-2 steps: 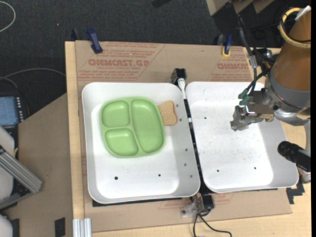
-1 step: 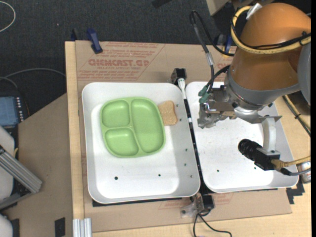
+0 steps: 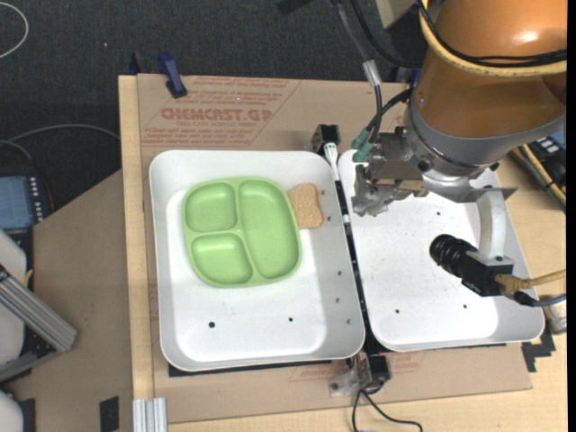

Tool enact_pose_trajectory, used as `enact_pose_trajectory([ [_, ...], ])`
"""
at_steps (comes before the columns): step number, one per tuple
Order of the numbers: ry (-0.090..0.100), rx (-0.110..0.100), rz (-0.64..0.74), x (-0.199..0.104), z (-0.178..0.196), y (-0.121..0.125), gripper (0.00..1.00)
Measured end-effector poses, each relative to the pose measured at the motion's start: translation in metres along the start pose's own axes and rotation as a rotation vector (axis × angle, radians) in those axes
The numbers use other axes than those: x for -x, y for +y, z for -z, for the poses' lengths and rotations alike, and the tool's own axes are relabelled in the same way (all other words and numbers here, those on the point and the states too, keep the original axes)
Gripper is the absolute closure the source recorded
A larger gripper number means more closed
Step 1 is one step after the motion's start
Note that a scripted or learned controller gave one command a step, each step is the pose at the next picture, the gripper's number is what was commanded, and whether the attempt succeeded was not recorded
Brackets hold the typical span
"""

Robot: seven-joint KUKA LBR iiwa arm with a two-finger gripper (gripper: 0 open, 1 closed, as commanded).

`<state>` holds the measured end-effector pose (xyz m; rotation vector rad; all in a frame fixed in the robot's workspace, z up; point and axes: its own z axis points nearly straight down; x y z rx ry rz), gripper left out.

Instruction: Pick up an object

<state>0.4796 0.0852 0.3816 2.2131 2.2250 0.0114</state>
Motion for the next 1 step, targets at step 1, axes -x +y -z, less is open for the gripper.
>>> enact_pose_trajectory([
  [1, 0.0, -0.001, 0.0, -0.0383, 0.0501, 0.0007, 1.0],
])
